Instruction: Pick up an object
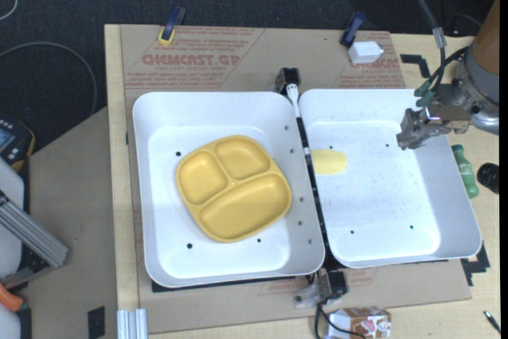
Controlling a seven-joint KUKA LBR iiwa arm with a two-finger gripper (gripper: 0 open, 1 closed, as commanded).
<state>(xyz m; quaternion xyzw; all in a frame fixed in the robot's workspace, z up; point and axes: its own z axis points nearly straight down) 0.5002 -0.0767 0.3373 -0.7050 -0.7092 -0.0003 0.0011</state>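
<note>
The flat brown cardboard sheet (238,52) under the bins carries red print that seems to read "CHEMCAST GP" at its far left; a fainter repeat at far right is illegible.

Bright even overhead light; soft shadows; sharp.

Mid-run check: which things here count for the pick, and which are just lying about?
For the job:
- yellow divided plate in the left bin
- small yellow piece in the right bin
- gripper over the right bin

Lying about:
- blue-yellow clamp
- white block
- green object
</note>
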